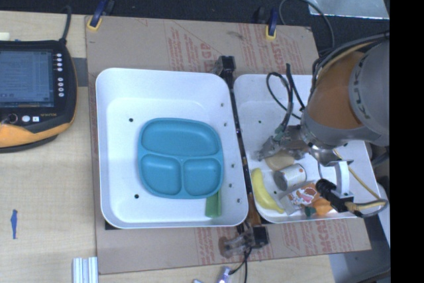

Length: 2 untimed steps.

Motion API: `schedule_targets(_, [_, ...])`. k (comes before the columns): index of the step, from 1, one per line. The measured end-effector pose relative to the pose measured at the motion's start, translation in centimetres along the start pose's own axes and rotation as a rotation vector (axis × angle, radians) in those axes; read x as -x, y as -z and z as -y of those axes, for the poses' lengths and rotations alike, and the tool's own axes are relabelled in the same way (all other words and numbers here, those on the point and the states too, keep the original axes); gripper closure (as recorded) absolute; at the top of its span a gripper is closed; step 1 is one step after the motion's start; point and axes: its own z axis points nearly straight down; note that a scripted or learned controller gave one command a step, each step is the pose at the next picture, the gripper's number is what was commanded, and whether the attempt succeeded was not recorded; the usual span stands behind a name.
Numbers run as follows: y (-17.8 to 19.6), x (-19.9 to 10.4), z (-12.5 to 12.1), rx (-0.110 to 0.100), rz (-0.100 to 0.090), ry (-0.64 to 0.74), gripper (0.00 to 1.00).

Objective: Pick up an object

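My gripper (277,144) hangs low in the right bin (255,99), over its middle. It is just above a tan block (281,160). Close in front of that lie a small silver can (290,177) on its side and a yellow banana (262,192) by the bin's left wall. A red and white packet (305,196) and an orange piece (322,206) sit in the front corner. The arm's grey body and orange band (331,99) hide the right part of this bin.
The left bin (119,109) holds a blue divided plate (180,157) and a green piece (212,205) against its front right corner. A tablet-like pendant (33,93) lies on the bench at the far left. Black cables (281,86) loop over the right bin's back.
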Motion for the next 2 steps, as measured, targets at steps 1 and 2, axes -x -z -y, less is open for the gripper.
schedule_targets(1, [0.1,4.6,-6.2,0.002,-0.001,-0.004,0.0])
schedule_targets(2, [0.0,2.5,0.2,-0.002,-0.001,-0.002,0.0])
